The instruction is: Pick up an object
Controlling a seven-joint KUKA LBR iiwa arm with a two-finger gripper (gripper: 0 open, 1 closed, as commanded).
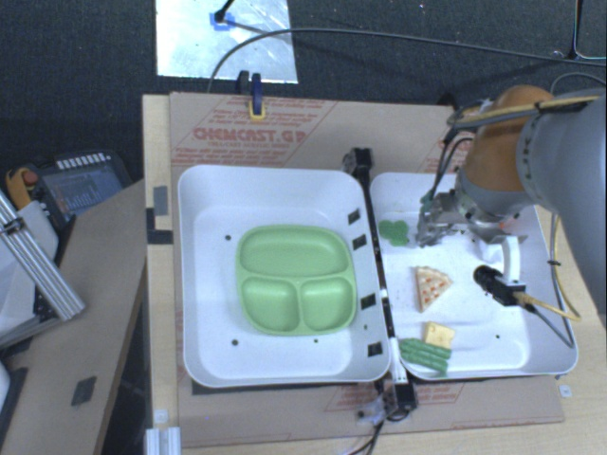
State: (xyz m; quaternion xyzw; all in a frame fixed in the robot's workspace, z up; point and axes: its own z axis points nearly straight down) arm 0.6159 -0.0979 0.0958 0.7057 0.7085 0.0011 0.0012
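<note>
The robot's gripper (pixel 432 227), open or closed impossible to tell, hangs over a white bin (pixel 531 341) with a green toy vegetable (pixel 394 230) just beside it, away from the arm, seemingly mid-approach, needing to centre over the piece before closing.

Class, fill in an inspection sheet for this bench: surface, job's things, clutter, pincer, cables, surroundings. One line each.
Surface: left bin and right bin, white, side by side on a cardboard sheet.
Job's things: in the right bin, a green piece, pizza slice, yellow square and green beans.
Clutter: green divided tray in the left bin.
Grippers: pincer over the right bin, beside the green piece.
Cables: black cable across the dark floor beyond the bench.
Surroundings: silver sheet on the floor; control handset on the side table.
</note>
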